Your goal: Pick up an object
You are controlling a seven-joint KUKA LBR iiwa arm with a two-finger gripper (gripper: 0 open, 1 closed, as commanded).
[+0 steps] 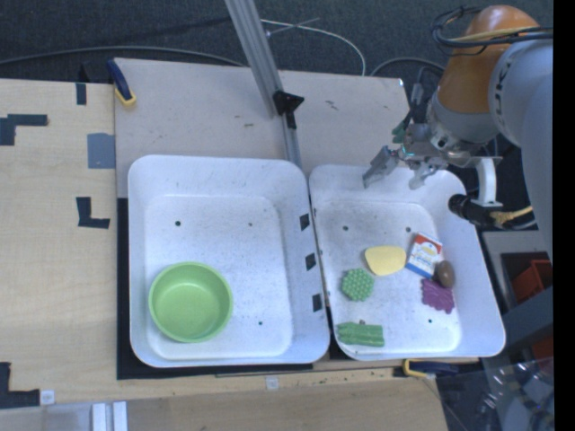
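Right now the objects sit in the right bin (476,268), well below and apart from the gripper (395,171). There are 5 of them, grouped toward the bin's lower right: a yellow flat piece (385,259), a small red-white-blue box (424,254) just beside it on the right, a brown lump (444,276) touching the box's lower corner, a purple knobbly piece (437,294) under that, and a green round bumpy item (358,284) below-left of the yellow one. A 6th, a green long bumpy item (361,334), lies near the bin's front rim.

The gripper hangs over the top rim of the right bin, at the upper edge, w/ its 2 fingers (375,171) spread apart and nothing between them; no contact w/ any object.

The left bin (144,205) holds a green bowl (190,302) at its lower left, upright. Both bins rest on the surface (198,106).
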